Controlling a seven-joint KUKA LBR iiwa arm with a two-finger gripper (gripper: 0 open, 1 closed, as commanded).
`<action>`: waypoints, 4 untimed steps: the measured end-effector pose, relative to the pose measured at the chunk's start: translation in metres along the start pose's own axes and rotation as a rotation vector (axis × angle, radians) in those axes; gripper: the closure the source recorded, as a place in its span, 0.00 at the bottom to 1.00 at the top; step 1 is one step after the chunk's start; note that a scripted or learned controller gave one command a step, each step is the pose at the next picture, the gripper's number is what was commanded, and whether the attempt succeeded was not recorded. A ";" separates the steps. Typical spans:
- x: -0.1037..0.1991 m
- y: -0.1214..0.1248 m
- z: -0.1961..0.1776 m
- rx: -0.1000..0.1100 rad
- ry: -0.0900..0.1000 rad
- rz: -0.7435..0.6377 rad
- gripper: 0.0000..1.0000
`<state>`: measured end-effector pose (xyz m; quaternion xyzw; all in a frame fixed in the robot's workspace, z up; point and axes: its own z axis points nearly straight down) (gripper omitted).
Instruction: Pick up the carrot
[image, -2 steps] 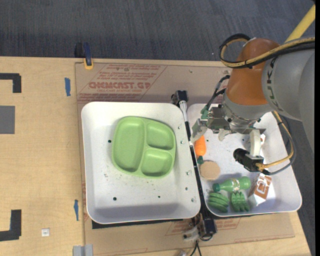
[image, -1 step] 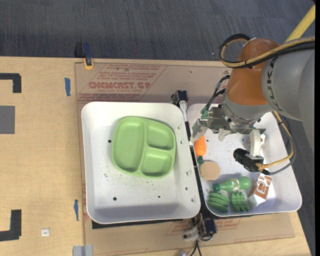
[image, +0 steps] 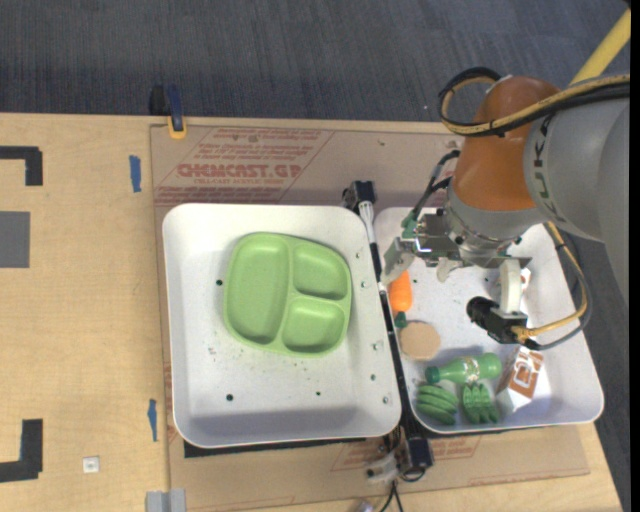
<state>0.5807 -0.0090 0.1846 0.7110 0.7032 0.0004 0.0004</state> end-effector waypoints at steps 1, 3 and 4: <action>0.000 0.000 0.000 0.000 0.000 0.000 0.00; 0.000 0.000 0.000 0.000 0.000 0.000 0.00; 0.000 0.000 0.000 0.000 0.000 0.000 0.00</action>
